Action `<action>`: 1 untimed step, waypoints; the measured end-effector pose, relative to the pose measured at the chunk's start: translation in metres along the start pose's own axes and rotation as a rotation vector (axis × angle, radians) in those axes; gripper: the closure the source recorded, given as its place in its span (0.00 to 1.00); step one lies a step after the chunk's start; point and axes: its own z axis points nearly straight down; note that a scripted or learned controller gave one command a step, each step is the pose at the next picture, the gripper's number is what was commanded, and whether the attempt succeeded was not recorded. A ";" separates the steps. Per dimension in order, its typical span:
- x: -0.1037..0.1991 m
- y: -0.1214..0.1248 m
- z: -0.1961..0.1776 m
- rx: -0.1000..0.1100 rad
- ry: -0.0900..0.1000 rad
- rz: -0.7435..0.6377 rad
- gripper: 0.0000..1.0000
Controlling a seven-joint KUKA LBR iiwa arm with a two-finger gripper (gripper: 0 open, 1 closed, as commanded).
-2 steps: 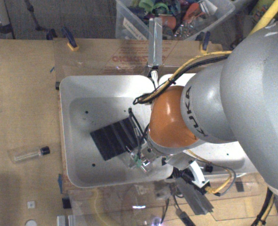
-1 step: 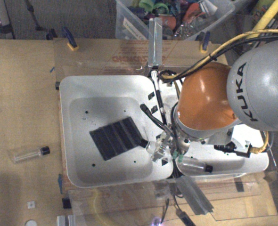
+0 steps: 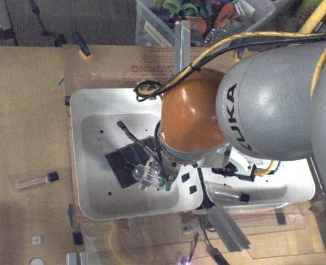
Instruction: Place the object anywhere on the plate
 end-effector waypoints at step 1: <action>-0.027 0.061 0.016 -0.001 -0.001 -0.101 1.00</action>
